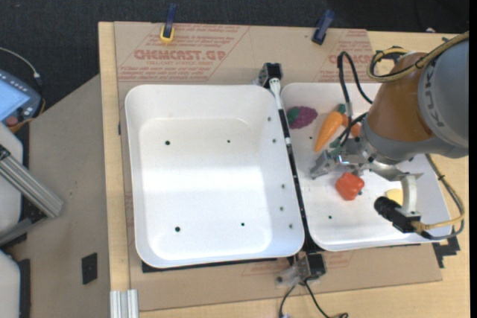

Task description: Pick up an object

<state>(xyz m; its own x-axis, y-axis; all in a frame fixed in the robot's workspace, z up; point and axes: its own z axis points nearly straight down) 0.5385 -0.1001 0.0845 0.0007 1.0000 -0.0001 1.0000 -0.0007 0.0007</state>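
Several small objects lie in the right bin [358,234]. An orange carrot [328,130] lies slanted near the bin's middle. A purple bunch of grapes [302,116] rests to its left, near the divider. A red fruit [350,185] sits lower down. My gripper [326,162] hangs low over the bin floor between the carrot and the red fruit, close to both. I see nothing held in it. The arm's orange band and grey wrist cover the right part of the bin.
The left bin [149,115] is wide and white, with a few dark dots on its floor. A small yellow piece [393,196] peeks out by the wrist. Clamps sit on the bench's far edge, blue-and-yellow [169,24] and blue [323,26].
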